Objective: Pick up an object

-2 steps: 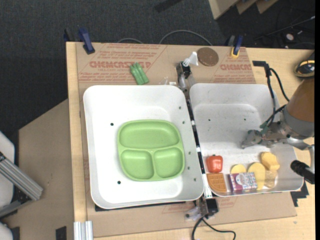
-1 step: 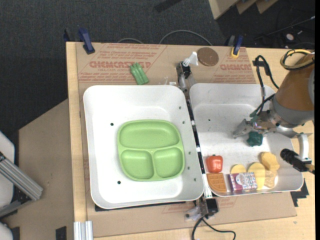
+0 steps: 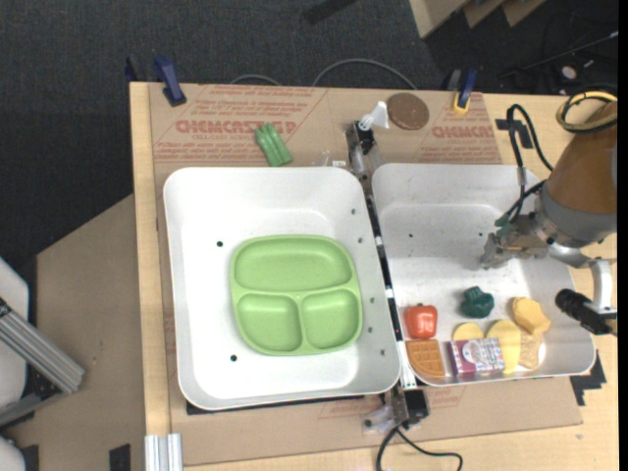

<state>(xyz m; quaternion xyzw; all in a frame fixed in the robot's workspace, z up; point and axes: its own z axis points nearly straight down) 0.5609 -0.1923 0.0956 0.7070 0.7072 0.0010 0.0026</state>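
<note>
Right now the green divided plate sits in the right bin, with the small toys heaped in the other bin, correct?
Not quite: the camera view shows the green divided plate in the left bin. The small toys are heaped in the right bin.

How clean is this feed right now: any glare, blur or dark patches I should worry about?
Camera view: even, soft lighting; the two white bins look bright but not blown out. The green three-compartment plastic tray is sharp. The small toys along the right bin's near edge, like the red pepper toy, are soft and low in detail. The gripper is dim and blurred.
</note>
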